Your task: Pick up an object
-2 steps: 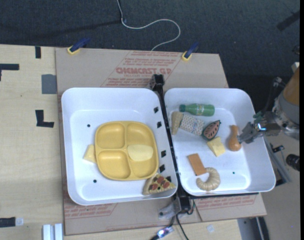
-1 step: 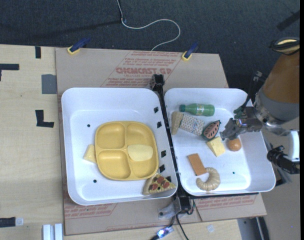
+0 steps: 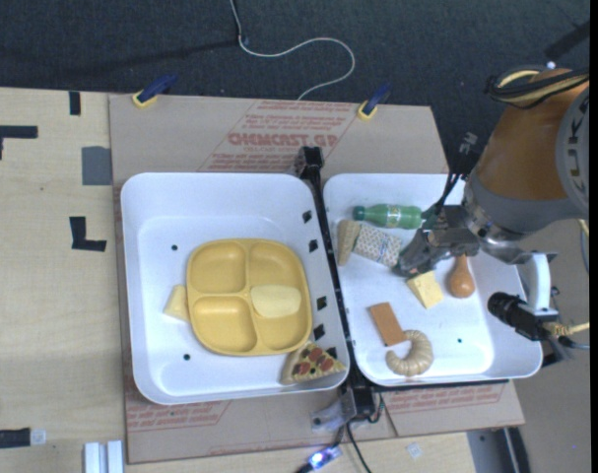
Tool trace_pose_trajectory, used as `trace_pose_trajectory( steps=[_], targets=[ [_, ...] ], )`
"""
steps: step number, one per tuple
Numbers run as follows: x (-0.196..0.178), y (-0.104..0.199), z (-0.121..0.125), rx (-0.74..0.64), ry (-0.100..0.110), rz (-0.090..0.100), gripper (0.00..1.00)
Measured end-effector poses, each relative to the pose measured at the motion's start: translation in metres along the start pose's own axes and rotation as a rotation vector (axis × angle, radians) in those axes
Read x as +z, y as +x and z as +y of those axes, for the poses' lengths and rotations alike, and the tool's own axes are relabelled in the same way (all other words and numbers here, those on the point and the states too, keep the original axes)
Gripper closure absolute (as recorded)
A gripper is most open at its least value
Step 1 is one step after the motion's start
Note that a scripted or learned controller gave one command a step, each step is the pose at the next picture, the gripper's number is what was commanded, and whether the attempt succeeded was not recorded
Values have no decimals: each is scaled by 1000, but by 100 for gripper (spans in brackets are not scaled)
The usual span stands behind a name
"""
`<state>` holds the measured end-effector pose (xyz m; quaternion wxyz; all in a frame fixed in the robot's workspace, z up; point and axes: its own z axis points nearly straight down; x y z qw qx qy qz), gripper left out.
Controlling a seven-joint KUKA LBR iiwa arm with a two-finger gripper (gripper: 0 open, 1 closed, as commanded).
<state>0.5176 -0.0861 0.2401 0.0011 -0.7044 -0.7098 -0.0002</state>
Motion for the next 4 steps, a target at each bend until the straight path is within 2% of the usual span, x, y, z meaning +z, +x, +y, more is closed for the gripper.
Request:
trace_pose_trajectory(
  steps=[1,2,3,4],
  targets=[
    [-3,50,2,0,0,0,100],
    [13,101,-9,2,3,0,100],
    [24,149,-9,2,3,-1,100],
    [7,143,1,5,0,-2,100]
  ],
)
